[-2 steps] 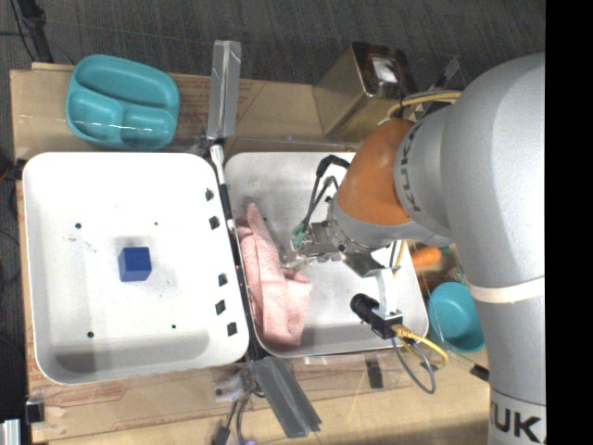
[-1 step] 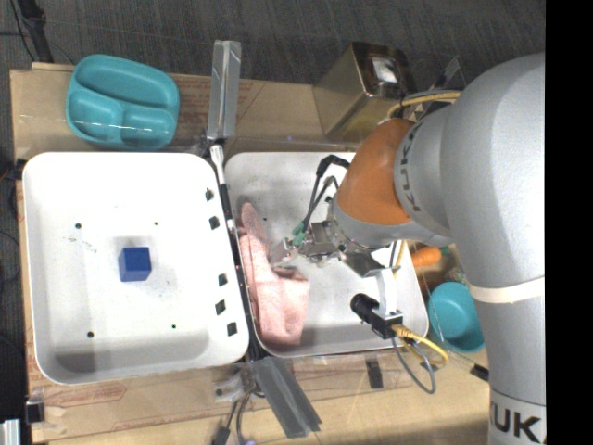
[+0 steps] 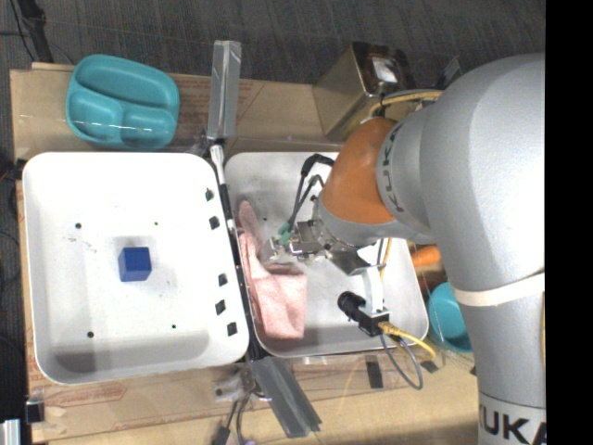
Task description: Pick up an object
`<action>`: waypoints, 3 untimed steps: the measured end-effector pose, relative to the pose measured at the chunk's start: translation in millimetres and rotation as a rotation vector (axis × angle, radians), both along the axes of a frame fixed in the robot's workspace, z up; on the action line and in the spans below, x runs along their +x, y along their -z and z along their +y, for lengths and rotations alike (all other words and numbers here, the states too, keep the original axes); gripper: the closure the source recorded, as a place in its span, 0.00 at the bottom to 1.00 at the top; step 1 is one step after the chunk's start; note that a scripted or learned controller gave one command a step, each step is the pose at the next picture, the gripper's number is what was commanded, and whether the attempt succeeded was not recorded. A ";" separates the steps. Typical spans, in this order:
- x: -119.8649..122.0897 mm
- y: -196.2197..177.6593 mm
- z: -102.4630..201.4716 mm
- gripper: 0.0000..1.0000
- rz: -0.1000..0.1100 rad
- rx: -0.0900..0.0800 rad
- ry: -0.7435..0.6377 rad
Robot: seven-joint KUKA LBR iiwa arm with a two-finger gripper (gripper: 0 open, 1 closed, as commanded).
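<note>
Two shallow white bins are set side by side on the counter [image 3: 278, 109]. In the left bin [image 3: 56, 248] a small blue cube [image 3: 135, 263] is seen alone near the middle of the floor, well apart from the arm. A teal dish [image 3: 122, 100] lies on the counter beyond that bin's far corner. In the right bin [image 3: 278, 170] a pink cloth [image 3: 276, 290] is laid along the left wall, its long axis running from the far side toward the near side, roughly parallel to the divider between the bins. The hand [image 3: 289, 246] is placed over the cloth's upper-middle part, reached in from the right under the orange band of the arm. Whether the hand is spread or clenched cannot be told, since it is blurred and partly hidden by the wrist, and no grasp on the cloth can be confirmed. The cloth is judged to be the nearer candidate: it lies directly below the hand, while the cube sits well to the left, across the divider. A grasp across the cloth's short width would likely be favoured.
</note>
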State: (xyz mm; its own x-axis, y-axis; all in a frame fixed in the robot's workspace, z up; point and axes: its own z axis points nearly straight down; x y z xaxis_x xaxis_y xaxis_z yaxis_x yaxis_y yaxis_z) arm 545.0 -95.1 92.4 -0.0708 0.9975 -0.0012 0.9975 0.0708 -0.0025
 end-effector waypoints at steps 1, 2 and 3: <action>-29.1 -0.6 -3.2 0.00 -0.005 0.000 -0.160; -28.4 -10.3 -3.4 1.00 -0.005 0.000 -0.164; -28.3 -10.5 -3.9 0.00 -0.006 -0.001 -0.164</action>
State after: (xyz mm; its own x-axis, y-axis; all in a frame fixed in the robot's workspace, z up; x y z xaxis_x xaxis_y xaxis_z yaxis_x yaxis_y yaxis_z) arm 516.7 -99.0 102.9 -0.2324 0.9726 -0.0032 0.9726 0.2324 0.0030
